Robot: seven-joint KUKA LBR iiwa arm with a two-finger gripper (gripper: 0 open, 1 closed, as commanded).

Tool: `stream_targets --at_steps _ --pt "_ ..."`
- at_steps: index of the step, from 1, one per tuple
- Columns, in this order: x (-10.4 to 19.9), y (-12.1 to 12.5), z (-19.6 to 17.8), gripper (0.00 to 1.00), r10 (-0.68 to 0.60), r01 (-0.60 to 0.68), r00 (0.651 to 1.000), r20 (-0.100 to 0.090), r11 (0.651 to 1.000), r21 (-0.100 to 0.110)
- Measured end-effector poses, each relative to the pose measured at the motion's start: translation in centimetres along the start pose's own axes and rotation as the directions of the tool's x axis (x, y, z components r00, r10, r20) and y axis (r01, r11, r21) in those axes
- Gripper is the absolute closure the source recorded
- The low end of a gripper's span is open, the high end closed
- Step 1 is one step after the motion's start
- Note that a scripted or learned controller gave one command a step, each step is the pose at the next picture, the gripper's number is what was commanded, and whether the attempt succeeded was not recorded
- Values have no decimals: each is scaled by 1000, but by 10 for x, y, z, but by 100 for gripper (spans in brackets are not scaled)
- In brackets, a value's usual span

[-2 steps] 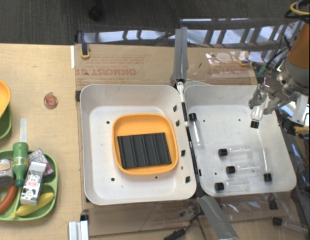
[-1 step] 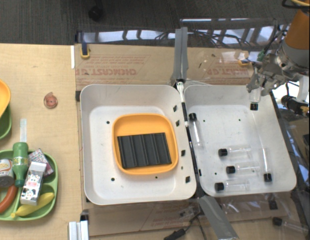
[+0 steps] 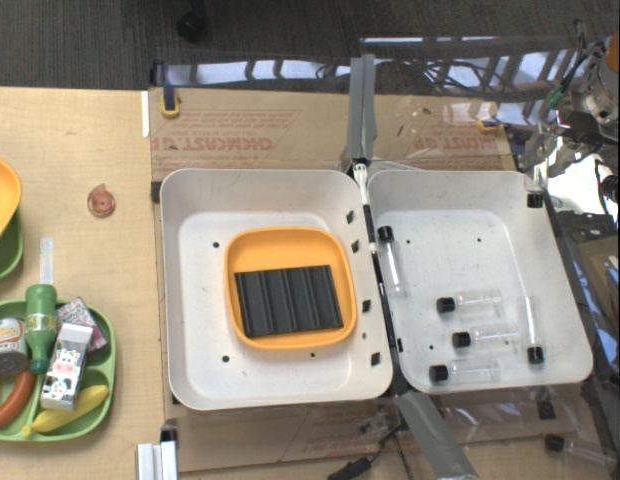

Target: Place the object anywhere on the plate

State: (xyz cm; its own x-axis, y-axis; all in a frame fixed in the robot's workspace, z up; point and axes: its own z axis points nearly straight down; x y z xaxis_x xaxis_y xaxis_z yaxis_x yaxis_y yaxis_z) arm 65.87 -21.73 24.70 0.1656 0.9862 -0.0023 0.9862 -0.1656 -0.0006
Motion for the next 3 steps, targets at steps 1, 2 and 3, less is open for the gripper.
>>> stream_targets --at_steps 1,2,3 --pt "4 0 -73 100 -168 168 986 0 986 -1" --pt "-5 2 -139 100 -417 417 909 1 909 -2" --pt "17 -2 -195 100 -647 647 763 1 763 -3"
